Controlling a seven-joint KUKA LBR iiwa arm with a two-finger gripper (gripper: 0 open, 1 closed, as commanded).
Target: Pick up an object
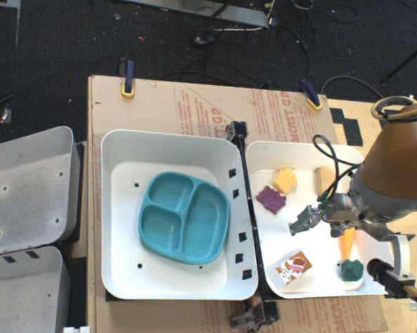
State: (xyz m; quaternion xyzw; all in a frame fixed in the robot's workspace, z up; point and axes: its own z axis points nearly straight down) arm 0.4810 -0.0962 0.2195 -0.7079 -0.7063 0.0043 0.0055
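Note:
My gripper (pixel 304 222) hangs over the middle of the right bin (pixel 304 159), reaching in from the right. No object shows in its grasp. A purple piece (pixel 270 199) lies just up and left of it, next to a yellow block (pixel 285 180). A tan peg (pixel 323 180) sits behind the gripper, partly covered by a cable. To its right an orange carrot (pixel 347 242) points down at a green lump (pixel 351 269). A small white and red packet (pixel 294 267) rests near the bin's front edge.
The left bin (pixel 122 192) holds a teal divided plate (pixel 185 217). A black divider (pixel 247 200) runs between the two bins. Grey trays (pixel 24 186) lie off the bench at the left. Clamps (pixel 128 78) grip the cardboard base at the back.

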